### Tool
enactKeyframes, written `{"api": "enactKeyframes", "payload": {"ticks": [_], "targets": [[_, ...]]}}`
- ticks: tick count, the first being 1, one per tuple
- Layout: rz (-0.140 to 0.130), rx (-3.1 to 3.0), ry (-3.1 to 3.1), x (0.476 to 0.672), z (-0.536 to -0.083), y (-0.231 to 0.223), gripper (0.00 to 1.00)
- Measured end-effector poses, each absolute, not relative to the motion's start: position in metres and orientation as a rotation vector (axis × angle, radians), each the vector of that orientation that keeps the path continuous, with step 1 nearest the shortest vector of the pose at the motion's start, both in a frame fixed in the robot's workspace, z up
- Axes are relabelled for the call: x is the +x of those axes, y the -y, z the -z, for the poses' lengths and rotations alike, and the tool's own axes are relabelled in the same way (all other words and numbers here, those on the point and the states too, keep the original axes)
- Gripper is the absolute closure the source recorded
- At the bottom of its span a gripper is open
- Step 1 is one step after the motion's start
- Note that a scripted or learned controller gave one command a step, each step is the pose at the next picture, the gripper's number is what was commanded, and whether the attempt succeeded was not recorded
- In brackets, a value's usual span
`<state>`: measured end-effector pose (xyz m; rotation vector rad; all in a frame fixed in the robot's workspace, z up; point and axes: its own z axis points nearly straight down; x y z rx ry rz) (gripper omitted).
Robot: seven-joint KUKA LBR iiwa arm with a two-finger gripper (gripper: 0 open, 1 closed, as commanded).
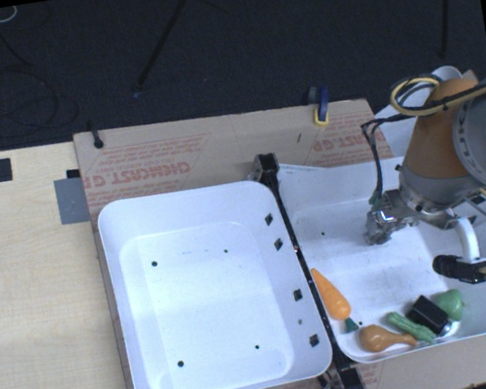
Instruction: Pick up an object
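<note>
The right bin (348, 217) holds several small items along its near side: an orange carrot-like piece (331, 293) by the divider, a tan gourd-shaped piece (383, 337), a green piece (411, 324), a black block (427, 314) and a green rounded piece (449, 303). My gripper (380, 227) hangs over the right bin's far right part, well apart from those items. Nothing shows between its fingers, and its small metal tip is too unclear to read.
The left bin (205, 297) lies beside the right one, with a black clip strip (292, 255) between them. Cardboard (172, 155) underlies both bins. The grey and orange arm (447, 145) and its cables fill the right side. A blue clamp (320, 104) sits at the cardboard's far edge.
</note>
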<state>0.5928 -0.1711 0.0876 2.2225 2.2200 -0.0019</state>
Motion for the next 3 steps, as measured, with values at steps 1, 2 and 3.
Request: {"api": "enactKeyframes", "payload": {"ticks": [1, 2, 3], "targets": [[0.002, 2.226, -2.218, 0.534, -0.088, 0.199, 1.0], [0.004, 2.229, -2.219, 0.535, -0.098, 0.199, 1.0], [0.005, 2.234, -2.216, 0.534, -0.107, 0.201, 1.0]]}}
